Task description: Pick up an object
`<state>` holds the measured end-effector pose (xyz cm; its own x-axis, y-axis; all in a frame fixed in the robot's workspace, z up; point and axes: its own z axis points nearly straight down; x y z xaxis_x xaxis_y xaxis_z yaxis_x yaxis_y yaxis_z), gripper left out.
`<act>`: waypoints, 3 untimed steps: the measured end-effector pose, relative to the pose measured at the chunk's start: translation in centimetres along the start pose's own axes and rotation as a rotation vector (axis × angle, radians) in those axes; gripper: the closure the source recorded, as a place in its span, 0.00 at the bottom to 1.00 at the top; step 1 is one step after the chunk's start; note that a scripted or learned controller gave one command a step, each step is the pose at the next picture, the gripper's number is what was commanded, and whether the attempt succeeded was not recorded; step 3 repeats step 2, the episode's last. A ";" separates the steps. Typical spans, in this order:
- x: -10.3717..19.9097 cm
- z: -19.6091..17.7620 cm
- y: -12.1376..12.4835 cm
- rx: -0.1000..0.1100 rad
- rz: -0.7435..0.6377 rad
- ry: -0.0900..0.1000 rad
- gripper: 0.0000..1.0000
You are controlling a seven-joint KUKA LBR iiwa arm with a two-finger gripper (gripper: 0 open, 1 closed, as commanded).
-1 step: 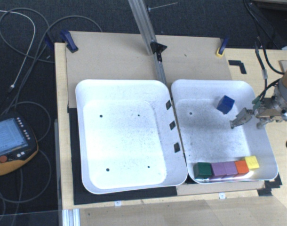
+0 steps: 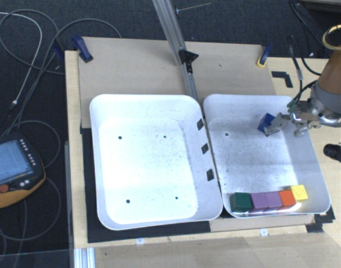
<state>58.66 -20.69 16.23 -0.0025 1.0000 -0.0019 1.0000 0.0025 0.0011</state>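
In the camera view, two shallow white bins are seen side by side on the surface: the left bin (image 2: 103, 116) at the centre-left of the frame and the right bin (image 2: 243, 166) at the centre-right. Along the lower edge of the right bin a row of blocks is laid — a green block (image 2: 241, 201), a purple block (image 2: 264, 199), an orange block (image 2: 287, 197) and a yellow block (image 2: 299, 192), each touching its neighbour. The arm (image 2: 331, 88) is brought in from the right of the frame, and its claw (image 2: 278, 124) is held over the upper part of the right bin. A blue block (image 2: 266, 121) is seen at the claw's tip, apparently pinched between the fingers, which look closed to the block's width; whether the block is clear of the bin floor cannot be told from this slant. The step in hand is judged to be the grasp itself — or the very start of the lift. A straight upward pull is called for next, taken gently, since the hold appears to be on one end of the block and a slip could be caused by any jerk.
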 end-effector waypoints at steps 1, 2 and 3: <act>1.1 6.7 6.6 0.002 -0.002 0.001 0.00; 0.9 5.1 6.6 -0.002 -0.001 -0.001 1.00; 0.9 5.1 6.6 -0.002 -0.001 -0.001 1.00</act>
